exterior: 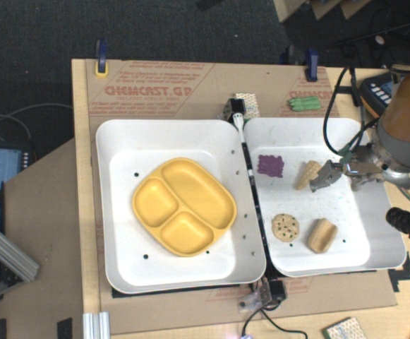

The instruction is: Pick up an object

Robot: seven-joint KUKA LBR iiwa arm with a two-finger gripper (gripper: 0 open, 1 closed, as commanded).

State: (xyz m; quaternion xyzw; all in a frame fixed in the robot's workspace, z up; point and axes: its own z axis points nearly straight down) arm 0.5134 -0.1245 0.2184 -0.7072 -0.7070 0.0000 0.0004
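Four small items are seen near the grey two-finger gripper (pixel 322 177); a tan, wedge-shaped piece (pixel 306 174) lies touching its tip, just left. Finger spacing cannot be told.

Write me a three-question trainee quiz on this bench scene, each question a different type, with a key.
1. True or false: the yellow divided plate lies in the right bin.
2. Multiple choice: which item lies nearest the tool? A) the purple piece B) the tan wedge C) the cookie
3. Fill in: the plate has ___ compartments.

Key
1. False; it lies in the left bin.
2. B; the tan wedge sits right beside the tool, while the purple piece and cookie lie farther off.
3. Three.
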